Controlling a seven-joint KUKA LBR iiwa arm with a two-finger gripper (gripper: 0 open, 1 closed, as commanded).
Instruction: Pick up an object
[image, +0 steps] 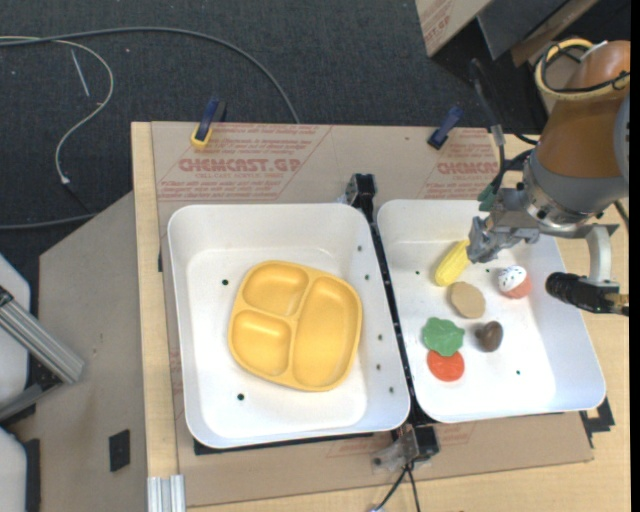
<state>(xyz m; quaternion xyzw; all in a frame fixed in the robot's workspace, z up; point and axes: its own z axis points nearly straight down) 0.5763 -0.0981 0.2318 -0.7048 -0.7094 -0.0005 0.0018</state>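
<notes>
A bench topped with a brown cardboard sheet (250, 160) is seen from above, set on a dark carpeted floor (150, 60) across which a thin pale cable (90, 70) is looped. The sheet is printed in red with lettering that reads roughly "CHEMCAST GP", repeated at its far edge; the smaller lines beneath cannot be read. Two blue clamps (208, 120) are fixed to the far edge of the sheet. A cardboard box (450, 20) is partly seen at the top of the view.

Two shallow white bins are set side by side. In the left bin (200, 290) a yellow divided plate (296, 325) is laid. In the right bin (560, 370) a yellow corn cob (451, 263) is found just beside the gripper (487, 243), with a tan oval piece (466, 299), a white and red item (513, 281), a green leafy piece (442, 335), a red round piece (446, 366) and a dark brown piece (488, 336) grouped near it.

The gripper is lowered over the far part of the right bin, next to the cob; whether its tips are spread or pressed together cannot be told.
</notes>
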